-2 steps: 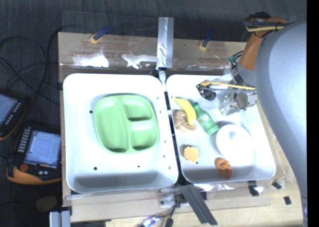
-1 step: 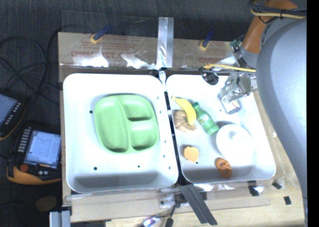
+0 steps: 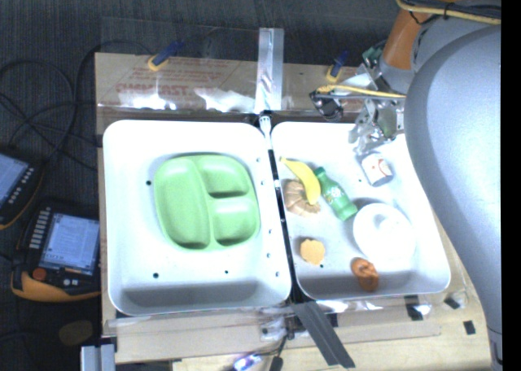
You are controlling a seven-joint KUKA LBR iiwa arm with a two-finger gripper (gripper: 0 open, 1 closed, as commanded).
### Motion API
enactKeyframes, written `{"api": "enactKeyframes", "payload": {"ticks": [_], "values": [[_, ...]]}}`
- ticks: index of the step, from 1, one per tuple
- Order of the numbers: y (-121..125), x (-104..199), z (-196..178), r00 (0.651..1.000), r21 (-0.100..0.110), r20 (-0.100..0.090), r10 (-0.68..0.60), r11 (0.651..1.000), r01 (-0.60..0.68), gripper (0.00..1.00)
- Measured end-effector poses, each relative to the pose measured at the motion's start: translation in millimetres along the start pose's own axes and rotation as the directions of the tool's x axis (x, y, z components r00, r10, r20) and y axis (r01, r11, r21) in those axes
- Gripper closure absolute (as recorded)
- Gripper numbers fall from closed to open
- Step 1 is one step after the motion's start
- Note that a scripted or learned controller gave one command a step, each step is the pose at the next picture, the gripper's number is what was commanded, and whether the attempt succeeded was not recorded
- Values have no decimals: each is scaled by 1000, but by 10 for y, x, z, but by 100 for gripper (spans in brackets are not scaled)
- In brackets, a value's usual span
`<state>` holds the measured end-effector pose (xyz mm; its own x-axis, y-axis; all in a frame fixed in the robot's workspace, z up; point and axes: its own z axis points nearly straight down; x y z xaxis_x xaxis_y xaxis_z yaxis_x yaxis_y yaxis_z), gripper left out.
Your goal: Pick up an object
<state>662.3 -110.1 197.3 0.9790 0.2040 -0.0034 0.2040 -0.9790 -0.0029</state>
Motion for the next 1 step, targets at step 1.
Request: {"api": "enactKeyframes", "payload": {"ticks": [1], "values": [[8,-4,0,1000,0,0,2,1000,-2,0]]}}
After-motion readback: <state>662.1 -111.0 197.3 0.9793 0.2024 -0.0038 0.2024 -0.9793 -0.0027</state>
